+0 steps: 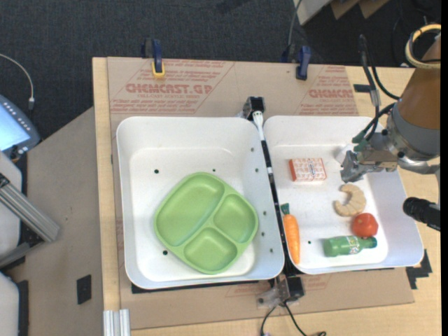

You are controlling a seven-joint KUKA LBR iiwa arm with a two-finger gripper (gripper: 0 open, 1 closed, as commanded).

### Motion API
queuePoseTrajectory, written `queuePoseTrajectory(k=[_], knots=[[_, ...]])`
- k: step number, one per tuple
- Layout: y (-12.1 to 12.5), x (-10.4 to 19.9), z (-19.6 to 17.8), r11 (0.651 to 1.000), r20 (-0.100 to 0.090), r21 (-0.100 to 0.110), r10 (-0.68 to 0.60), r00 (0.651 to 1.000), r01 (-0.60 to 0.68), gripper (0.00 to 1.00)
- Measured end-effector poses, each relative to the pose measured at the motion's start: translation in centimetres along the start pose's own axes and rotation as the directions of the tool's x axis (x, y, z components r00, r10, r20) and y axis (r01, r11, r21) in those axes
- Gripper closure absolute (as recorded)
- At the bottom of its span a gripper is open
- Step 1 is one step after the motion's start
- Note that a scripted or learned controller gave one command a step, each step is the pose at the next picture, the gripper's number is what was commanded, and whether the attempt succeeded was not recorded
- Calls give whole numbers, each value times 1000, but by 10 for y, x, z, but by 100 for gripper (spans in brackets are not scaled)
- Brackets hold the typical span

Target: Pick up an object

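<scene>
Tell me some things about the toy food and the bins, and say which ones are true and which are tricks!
1. The green plate lies in the left bin. True.
2. The carrot lies on the green plate. False: it lies in the right bin, by the wall between the two bins.
3. The tomato sits just above the green bottle. True.
4. The claw is holding the croissant. False: the croissant lies on the bin floor, below the claw.
5. The little red and white box is in the left bin. False: it is in the right bin.
</scene>
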State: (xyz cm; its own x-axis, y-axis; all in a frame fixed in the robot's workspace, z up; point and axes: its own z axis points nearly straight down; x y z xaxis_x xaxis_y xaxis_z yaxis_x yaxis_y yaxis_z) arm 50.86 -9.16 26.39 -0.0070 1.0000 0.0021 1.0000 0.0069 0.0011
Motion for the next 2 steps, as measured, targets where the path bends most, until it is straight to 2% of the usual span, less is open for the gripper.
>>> queuePoseTrajectory(k=[1, 2], knots=[[4, 47, -1, 1000, 0, 1, 1, 1000, -1, 100], [-2, 101, 12, 1000, 0, 4, 1, 1000, -1, 100]])
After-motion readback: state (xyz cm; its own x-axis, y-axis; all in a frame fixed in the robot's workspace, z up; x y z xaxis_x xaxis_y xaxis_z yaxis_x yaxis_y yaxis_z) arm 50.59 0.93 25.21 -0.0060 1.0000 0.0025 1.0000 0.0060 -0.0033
